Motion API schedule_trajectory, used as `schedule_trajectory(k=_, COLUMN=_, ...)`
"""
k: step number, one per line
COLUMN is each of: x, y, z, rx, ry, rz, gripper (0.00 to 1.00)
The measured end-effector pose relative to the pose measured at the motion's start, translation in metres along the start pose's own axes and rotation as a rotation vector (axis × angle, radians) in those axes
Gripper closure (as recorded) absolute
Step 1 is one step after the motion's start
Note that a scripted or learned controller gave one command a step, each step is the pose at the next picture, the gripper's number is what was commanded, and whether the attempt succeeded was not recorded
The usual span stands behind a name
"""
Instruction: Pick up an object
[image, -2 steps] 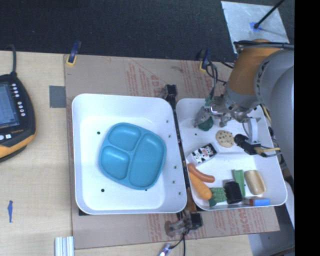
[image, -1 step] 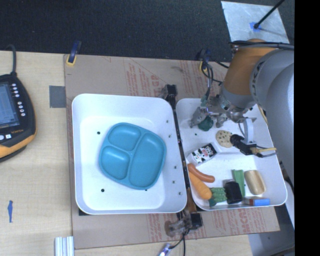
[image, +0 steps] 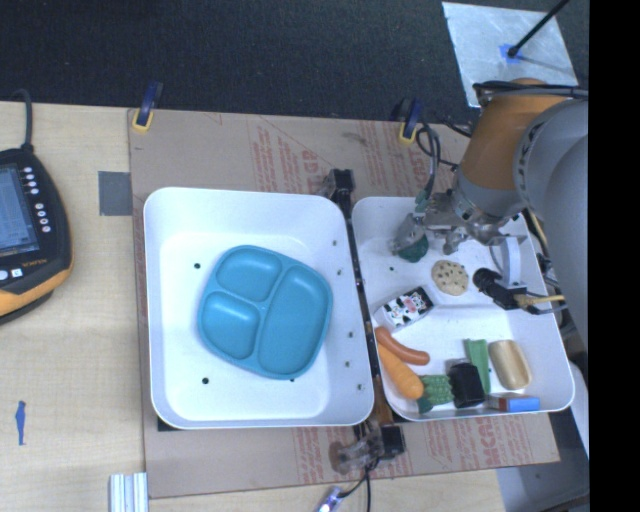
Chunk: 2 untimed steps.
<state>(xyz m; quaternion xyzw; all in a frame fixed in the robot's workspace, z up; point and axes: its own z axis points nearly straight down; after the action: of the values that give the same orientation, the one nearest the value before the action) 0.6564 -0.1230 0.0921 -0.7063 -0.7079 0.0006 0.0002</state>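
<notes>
Camera view: 2 white bins side by side on the worktop (image: 80, 350); the arm (image: 500, 150) reaches in from the right.
Gripper (image: 410, 238): low over the far left corner of the right bin (image: 372, 225).
Jaws: cannot tell whether open or closed.
Dark green thing (image: 412, 251): directly under the gripper, on the bin floor.
Cookie (image: 451, 277): just right of it.
Sausage (image: 402, 348), carrot (image: 403, 378): near left corner, touching.
Left bin (image: 170, 400): 1 blue plate (image: 265, 312).

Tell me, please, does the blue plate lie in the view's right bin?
No, the blue plate lies in the view's left bin.
</notes>
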Motion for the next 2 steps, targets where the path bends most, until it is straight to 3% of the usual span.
schedule_trajectory(k=1, x=0.015, y=0.000, z=0.000, rx=0.004, ry=0.001, rz=-0.002, gripper=0.00)
schedule_trajectory(k=2, x=-0.011, y=0.000, z=0.000, rx=0.000, ry=0.000, rz=0.000, gripper=0.00)
